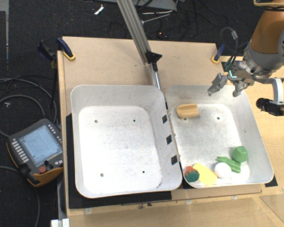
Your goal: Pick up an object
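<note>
The gripper [228,85] hovers over the far rim of the right bin [255,126], fingers spread wide and holding nothing. A tan block [188,111] lies inside that bin, near its far left corner, apart from the gripper.

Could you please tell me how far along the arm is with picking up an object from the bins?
Nothing looks picked yet. The pincer hangs open over the right bin's far edge with nothing between its fingers. The tan block lies near the bin's far left, and the green, white, yellow and red pieces cluster at the near edge. Descent, grasp and lift remain.
</note>
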`<action>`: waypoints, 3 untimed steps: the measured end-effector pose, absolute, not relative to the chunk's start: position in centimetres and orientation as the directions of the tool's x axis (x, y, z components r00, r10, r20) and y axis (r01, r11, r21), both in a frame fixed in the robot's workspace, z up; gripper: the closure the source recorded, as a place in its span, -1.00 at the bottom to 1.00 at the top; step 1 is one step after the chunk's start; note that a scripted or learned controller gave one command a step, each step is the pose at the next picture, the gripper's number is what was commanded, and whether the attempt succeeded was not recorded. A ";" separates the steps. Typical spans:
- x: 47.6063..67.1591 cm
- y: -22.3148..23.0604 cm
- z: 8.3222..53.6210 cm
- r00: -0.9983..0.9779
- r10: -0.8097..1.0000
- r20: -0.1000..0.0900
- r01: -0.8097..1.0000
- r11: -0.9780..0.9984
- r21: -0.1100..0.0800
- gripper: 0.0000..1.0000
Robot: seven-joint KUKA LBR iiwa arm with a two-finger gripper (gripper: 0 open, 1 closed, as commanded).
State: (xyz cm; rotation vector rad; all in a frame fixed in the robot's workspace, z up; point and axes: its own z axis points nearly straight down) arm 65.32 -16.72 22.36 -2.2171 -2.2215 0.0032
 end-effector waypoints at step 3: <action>65.0 -16.3 11.8 -0.001 1.000 0.001 1.000 0.001 -0.006 -1.00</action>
